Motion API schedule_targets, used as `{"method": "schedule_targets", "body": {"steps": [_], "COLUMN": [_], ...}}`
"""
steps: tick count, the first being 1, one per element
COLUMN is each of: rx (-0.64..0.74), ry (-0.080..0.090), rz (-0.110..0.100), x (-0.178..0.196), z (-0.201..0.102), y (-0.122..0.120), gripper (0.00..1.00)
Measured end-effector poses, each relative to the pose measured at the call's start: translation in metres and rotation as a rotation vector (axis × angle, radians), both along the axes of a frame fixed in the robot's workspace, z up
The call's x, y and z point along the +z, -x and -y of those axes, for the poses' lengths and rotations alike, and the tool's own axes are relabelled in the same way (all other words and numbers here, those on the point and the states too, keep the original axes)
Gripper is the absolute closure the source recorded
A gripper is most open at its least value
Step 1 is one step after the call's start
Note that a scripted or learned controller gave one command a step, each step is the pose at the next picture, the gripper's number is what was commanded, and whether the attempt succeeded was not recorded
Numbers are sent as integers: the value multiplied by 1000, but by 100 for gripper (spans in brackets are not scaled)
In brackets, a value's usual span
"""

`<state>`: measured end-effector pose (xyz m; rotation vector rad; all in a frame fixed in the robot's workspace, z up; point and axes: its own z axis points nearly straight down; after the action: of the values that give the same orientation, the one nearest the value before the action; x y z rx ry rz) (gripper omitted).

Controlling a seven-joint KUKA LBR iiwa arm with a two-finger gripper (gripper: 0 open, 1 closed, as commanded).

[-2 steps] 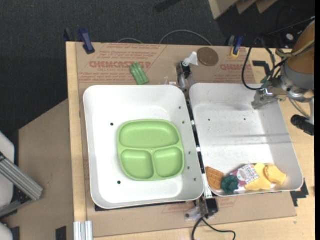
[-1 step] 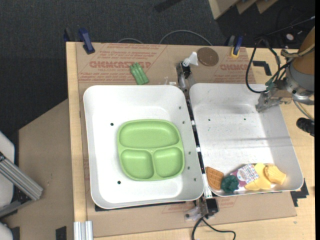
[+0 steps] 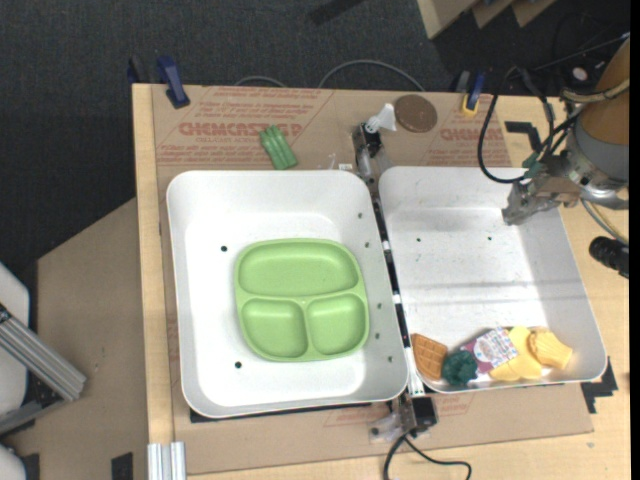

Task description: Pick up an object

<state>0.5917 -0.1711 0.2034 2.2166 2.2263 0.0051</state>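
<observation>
Hovering over the right bin's (image 3: 560,258) far right corner, the gripper (image 3: 524,206) is sitting too small and dark to tell how its jaws stand. Nothing is showing in them. Toys are lying piled in the bin's near corner: a waffle (image 3: 429,354), a dark green piece (image 3: 460,368), a wrapper (image 3: 494,347) and yellow pieces (image 3: 535,356). A green tray (image 3: 300,298) is resting in the left bin (image 3: 195,268).

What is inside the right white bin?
Along the near edge of the right white bin lies a heap of small toy foods: a waffle-like piece, a dark green piece, yellow pieces. Whatever lies beneath that heap is covered.
</observation>
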Motion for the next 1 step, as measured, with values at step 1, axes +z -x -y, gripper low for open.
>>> {"method": "schedule_targets", "body": {"steps": [1], "rx": [-1], "ry": [1], "rz": [-5], "x": [-9], "z": [-29], "y": [7], "gripper": [100]}}
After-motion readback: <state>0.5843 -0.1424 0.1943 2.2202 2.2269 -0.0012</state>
